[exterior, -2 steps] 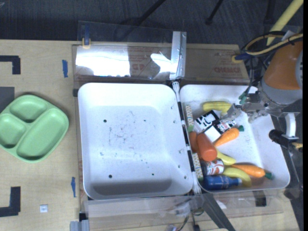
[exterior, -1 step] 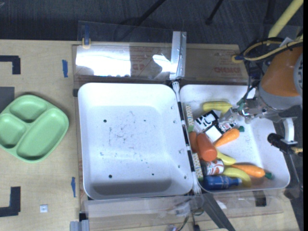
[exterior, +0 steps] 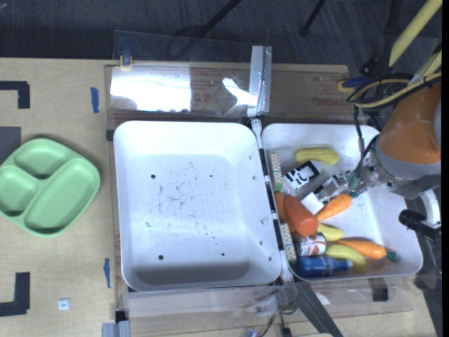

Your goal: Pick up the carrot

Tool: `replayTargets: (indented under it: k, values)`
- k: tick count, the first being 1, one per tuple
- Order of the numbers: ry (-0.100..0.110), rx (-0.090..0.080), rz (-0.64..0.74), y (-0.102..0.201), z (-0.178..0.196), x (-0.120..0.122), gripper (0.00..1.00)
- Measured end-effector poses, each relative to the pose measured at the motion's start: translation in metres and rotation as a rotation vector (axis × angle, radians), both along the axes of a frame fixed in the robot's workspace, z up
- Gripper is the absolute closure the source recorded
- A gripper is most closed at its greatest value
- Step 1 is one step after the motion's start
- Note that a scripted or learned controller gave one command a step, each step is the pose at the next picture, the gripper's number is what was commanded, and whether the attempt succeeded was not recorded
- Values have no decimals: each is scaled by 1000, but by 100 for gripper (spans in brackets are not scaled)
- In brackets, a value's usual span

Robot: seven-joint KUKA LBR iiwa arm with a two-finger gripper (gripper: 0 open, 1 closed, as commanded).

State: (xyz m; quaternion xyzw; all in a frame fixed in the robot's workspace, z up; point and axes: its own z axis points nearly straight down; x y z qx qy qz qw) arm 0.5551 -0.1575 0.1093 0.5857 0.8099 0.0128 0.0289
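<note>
An orange carrot [exterior: 335,206] with a green top lies tilted in the middle of the right white bin [exterior: 324,129], its green end pointing up and to the right. My gripper [exterior: 335,186] reaches in from the right and hangs just above and beside the carrot's upper end. The view does not show the carrot held. A second orange, carrot-like piece [exterior: 365,246] with a green end lies lower in the same bin.
The right bin also holds a yellow corn cob [exterior: 317,155], a red-orange vegetable [exterior: 298,216], a yellow banana [exterior: 344,253], a blue bottle [exterior: 323,265] and a black-and-white item [exterior: 302,174]. The left white bin [exterior: 189,188] sits alongside. A green divided plate [exterior: 45,184] lies far left.
</note>
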Motion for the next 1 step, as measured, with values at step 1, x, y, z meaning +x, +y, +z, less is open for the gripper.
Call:
replayTargets:
  k: [1]
  values:
    - [59,8,145,10,50,-36,0]
